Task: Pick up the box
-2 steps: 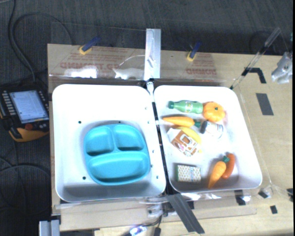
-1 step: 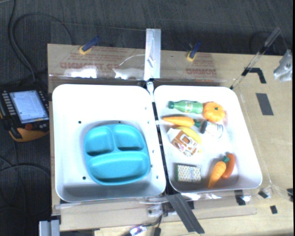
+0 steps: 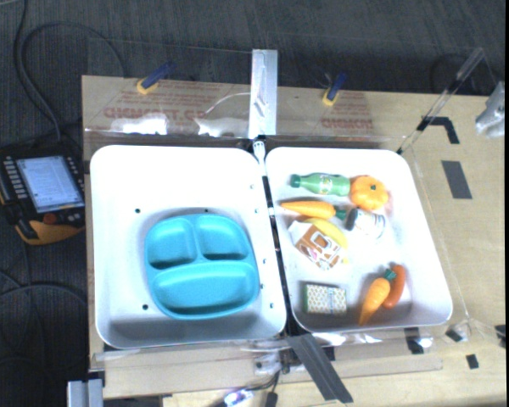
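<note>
While no grasp has begun, box (image 3: pixel 326 298) lies at six o'clock in right bin (image 3: pixel 424 219); pincer state: cannot tell; next, descend.

And here's a sliver of the arm (image 3: pixel 491 115): pale grey, nearly white, with a blocky, angular outline and a slightly darker shaded lower edge. It's too small and blurred to make out any screws, cables or markings on that surface.

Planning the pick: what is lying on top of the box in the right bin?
A banana lies across the upper edge of the orange-and-white box. The rest of its top face is bare. Whatever sits under the box is covered.
</note>
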### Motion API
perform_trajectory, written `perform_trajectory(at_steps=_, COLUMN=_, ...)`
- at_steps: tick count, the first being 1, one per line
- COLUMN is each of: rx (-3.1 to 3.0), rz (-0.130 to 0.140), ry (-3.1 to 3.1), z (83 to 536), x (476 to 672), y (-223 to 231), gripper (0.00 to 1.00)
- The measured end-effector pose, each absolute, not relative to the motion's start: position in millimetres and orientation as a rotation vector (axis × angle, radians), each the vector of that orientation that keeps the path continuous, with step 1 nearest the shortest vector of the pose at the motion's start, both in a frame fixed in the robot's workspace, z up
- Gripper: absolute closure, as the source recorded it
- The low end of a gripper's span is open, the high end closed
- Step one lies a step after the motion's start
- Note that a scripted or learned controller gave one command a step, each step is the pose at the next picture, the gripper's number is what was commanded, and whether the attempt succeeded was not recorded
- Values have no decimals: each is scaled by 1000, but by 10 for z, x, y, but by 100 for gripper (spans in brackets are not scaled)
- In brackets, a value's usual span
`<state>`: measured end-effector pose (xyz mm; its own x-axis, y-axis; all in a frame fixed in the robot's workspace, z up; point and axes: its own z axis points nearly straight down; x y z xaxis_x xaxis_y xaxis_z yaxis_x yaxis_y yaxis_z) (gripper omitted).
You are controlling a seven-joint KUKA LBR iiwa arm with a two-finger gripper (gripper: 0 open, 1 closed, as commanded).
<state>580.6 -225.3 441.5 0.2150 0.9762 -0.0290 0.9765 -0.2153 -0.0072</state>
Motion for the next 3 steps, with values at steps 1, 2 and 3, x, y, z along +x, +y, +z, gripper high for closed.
perform_trajectory(at_steps=1, rx=2437, rz=-47, ry=1960, z=4505, x=5814, y=-2251, gripper=100)
perform_trajectory(at_steps=2, rx=2435, rz=-51, ry=1960, z=4595, x=5821, y=-2250, gripper=100)
perform_trajectory(at_steps=3, rx=2349, rz=-5, ry=2086, z=4335, x=5979, y=-2026, gripper=100)
